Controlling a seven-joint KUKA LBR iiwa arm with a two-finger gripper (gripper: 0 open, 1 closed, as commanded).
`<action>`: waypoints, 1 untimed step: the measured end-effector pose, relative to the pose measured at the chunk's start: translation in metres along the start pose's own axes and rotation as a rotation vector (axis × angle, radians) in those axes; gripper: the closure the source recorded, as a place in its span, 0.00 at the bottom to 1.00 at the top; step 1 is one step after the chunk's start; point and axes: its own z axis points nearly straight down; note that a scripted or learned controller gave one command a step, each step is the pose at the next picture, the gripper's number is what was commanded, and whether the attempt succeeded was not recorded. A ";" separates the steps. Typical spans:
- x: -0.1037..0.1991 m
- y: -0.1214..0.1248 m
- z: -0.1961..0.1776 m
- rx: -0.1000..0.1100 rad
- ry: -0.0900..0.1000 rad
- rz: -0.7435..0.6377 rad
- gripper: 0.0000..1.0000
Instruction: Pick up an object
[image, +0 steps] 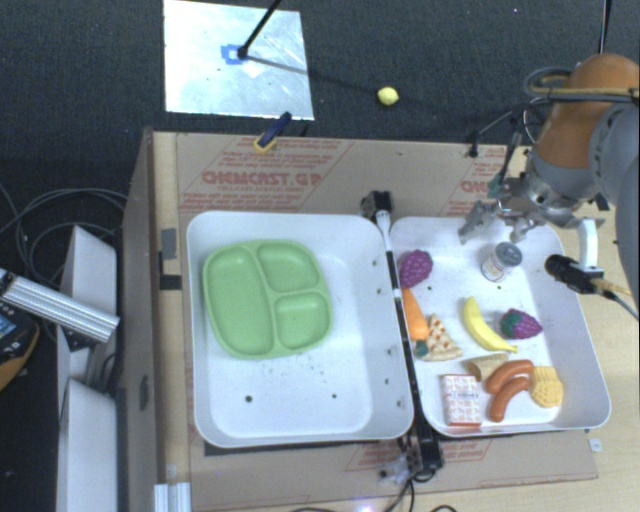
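The right bin (590, 360) holds several toy foods: a purple grape bunch (416, 266), an orange carrot (415, 312), a pizza slice (442, 340), a yellow banana (483, 325), a second grape bunch (520, 323), red sausages (508, 385), a yellow waffle (546, 385) and a red-and-white carton (461, 398). A small round jar (497, 262) stands near the bin's far edge. My gripper (495, 226) hangs over that far edge, just above the jar. It is open, fingers spread, with nothing between them.
The left bin (230, 410) holds a green divided plate (268, 297). A black divider with clips (392, 290) runs between the bins. Beyond the bench, a yellow ball (388, 96) lies on the dark floor beside a grey sheet (237, 60).
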 end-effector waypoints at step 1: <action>0.018 -0.025 0.037 -0.015 -0.004 -0.003 0.00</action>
